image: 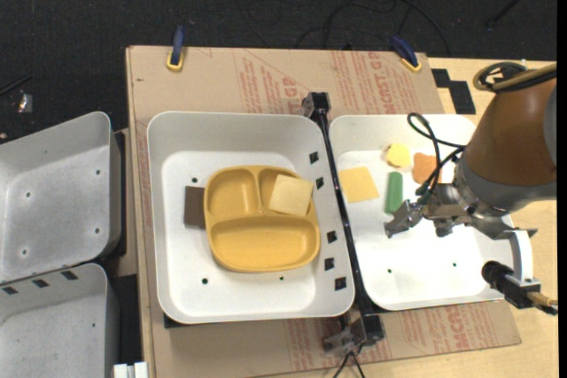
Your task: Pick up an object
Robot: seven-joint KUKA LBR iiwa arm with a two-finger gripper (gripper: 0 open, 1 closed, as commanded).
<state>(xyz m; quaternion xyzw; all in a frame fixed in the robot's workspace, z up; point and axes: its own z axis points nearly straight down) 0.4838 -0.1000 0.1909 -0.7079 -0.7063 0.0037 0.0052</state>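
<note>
Arm over right bin, tool low above bin floor, nothing seen in it.
Left bin [177,279] holds a yellow divided plate [261,230]; a pale cheese-like square [290,194] sits in the plate's upper right compartment, and a brown block [194,205] lies just left of the plate, touching its rim. Right bin [416,283] holds a yellow flat square [359,184], a green stick [393,191] just right of that square, and a yellow lump [399,156] and orange piece [424,165] above the green stick. Tool [403,219] hovers just below the green stick; fingers look apart, gripping nothing. Both bins sit on the cardboard-topped desk [239,75].
</note>
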